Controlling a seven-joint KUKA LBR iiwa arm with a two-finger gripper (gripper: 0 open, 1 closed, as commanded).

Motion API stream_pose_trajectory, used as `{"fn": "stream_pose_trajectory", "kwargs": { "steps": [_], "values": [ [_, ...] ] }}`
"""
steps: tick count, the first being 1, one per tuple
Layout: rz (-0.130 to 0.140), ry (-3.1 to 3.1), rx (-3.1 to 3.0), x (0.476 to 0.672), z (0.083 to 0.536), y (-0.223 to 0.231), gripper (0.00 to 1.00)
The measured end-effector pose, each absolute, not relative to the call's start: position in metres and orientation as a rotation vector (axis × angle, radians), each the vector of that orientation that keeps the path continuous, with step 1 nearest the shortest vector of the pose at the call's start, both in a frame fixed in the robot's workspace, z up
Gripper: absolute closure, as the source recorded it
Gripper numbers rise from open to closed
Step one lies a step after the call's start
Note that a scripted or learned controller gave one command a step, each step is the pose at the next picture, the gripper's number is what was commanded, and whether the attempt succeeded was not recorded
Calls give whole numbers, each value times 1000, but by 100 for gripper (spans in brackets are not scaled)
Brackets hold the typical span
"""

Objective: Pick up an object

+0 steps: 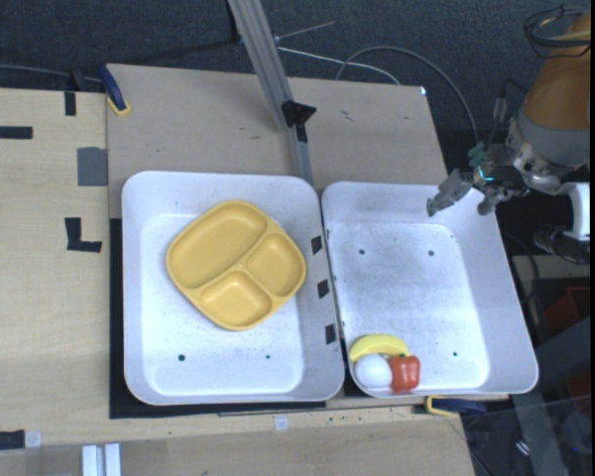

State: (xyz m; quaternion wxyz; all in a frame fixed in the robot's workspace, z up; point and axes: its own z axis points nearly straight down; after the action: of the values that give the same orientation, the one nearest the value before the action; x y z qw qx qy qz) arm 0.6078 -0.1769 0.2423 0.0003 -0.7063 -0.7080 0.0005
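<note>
Toy cluster: nearest the camera, in the near-left corner of the right bin, three small toys lie touching: a yellow banana-like piece, a white egg-shaped piece and a red piece.
How they would handle: I judge them to be light, stiff plastic with smooth skins, likely to slip, and not fragile.
Where I would take hold: the red piece looks easiest, since its right side is free. The egg is round and could squirt out, and the bin wall crowds it on the near side.
Yellow tray: a three-part divided plate lying flat in the left bin, on its far side. I judge it stiff and light, but broad; only its rim offers a hold.
Table: tan, carrying both bins side by side.
My claw: farthest away, above the far-right corner of the right bin, well apart from the toys. Its two dark fingers are spread apart, open, with nothing between them and touching nothing I can see.
</note>
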Motion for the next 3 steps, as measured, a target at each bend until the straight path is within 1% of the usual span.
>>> {"fn": "stream_pose_trajectory", "kwargs": {
  "steps": [1, 2, 3],
  "values": [
    [2, -2224, -2218, 608, 242, -177, 0],
    [7, -2221, -2217, 607, 198, -181, 0],
    [8, -2219, -2216, 596, 140, -179, 0]
  ]
}}
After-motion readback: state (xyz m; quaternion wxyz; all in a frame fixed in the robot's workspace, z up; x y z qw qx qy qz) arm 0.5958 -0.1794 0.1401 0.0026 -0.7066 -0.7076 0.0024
